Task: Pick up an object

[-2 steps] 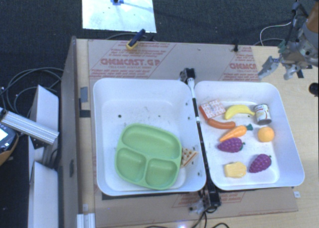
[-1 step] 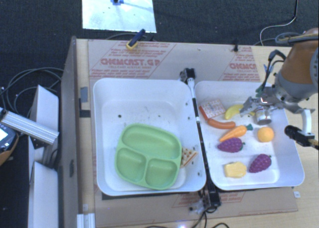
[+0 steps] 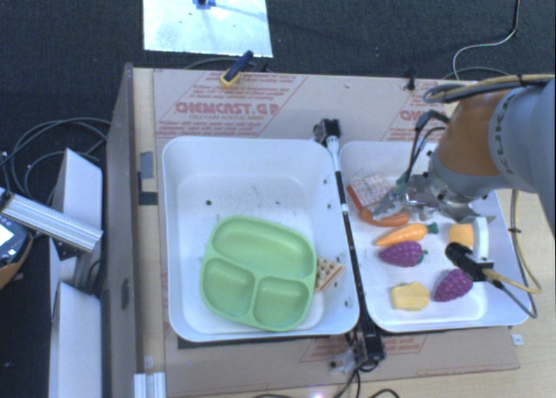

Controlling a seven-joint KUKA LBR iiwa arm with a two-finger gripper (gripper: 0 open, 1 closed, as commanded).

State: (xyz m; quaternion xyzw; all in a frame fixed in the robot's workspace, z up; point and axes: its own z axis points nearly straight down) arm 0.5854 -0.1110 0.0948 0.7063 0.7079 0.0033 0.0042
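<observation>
My gripper (image 3: 407, 203) is low in the right bin (image 3: 502, 214), reaching in from the right under the grey arm with its orange band. Its tip sits right by a red-orange curved toy (image 3: 367, 208), just above an orange carrot (image 3: 401, 235). Whether it touches either one I cannot tell. A purple grape bunch (image 3: 400, 255) lies below the carrot. A second purple bunch (image 3: 453, 285) and a yellow cheese wedge (image 3: 410, 297) rest near the front. A yellow-orange piece (image 3: 462, 235) lies beside a black cable end.
The left bin (image 3: 252, 162) holds a green divided plate (image 3: 259, 275) and a small waffle-like piece (image 3: 328, 273) by the shared wall. A pale checked piece (image 3: 373, 185) lies at the back of the right bin. Cables trail off the right side.
</observation>
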